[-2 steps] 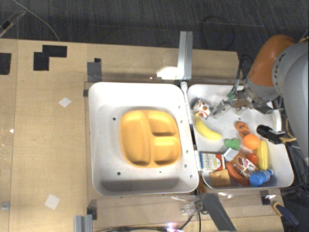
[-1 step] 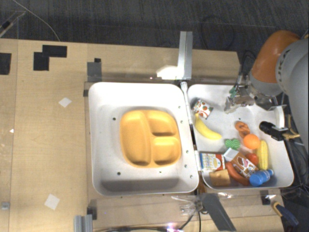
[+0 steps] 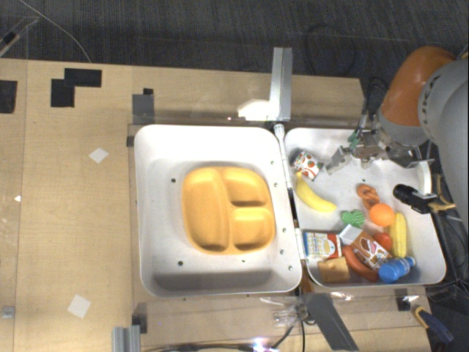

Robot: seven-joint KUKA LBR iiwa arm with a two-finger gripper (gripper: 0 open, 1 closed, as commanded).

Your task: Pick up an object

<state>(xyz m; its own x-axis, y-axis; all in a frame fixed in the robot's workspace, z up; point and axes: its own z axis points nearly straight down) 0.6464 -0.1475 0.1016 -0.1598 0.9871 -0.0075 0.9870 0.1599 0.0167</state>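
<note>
Your gripper [image 3: 350, 152] hovers over the right bin's [image 3: 438, 270] bare back; finger state unclear, toys crowd the front.

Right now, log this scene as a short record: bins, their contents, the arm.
left bin: holds a yellow divided tray
right bin: holds a banana, orange, corn cob, blue bottle, small carton and other small items crowded at the near end
arm: reaches in from the right, over the far end of the right bin
gripper: above the right bin's far end, nothing seen between its fingers
</note>
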